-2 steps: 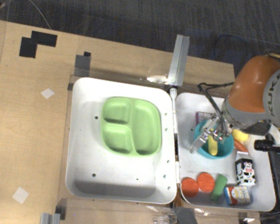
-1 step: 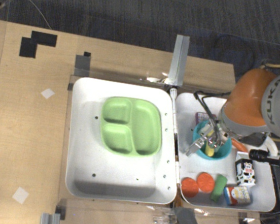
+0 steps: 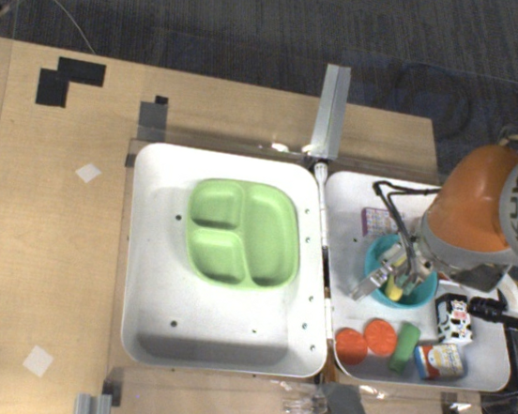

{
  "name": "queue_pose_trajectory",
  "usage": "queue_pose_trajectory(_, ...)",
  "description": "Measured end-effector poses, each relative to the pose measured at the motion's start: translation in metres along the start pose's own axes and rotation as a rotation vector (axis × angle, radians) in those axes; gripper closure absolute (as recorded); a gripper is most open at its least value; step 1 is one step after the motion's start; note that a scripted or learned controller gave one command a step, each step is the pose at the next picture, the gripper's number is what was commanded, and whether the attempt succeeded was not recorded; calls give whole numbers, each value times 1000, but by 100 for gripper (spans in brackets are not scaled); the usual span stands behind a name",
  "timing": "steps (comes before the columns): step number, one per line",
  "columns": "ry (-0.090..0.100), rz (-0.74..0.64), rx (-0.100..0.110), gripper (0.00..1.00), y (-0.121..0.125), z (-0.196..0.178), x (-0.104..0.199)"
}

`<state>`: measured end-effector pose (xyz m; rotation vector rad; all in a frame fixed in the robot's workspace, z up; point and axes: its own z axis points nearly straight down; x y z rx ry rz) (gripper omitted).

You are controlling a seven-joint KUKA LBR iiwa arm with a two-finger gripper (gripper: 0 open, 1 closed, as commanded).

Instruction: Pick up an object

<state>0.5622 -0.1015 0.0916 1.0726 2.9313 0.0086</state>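
My gripper (image 3: 382,286) reaches down into the right bin (image 3: 355,200), at a teal bowl (image 3: 423,295). Its fingers look spread: one silver fingertip (image 3: 365,286) lies at the bowl's left rim, while the other stands inside the bowl beside a small yellow thing (image 3: 396,289). I see nothing held between them. In front of the bowl lie two orange round pieces (image 3: 352,344), a green piece (image 3: 404,347) and a small carton (image 3: 438,360). A black-and-white cow-patterned item (image 3: 455,319) sits to the bowl's right. The wrist hides the bowl's far side.
The left bin (image 3: 152,263) holds a green divided plate (image 3: 240,232). A purple-printed packet (image 3: 374,219) lies at the back of the right bin, under a black cable (image 3: 394,193). A metal post (image 3: 330,111) stands behind the divider between the bins.
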Motion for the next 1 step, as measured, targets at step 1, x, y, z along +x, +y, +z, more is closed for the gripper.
queue_pose_trajectory(1,-4,-2,-2,100,1,-15,-2)
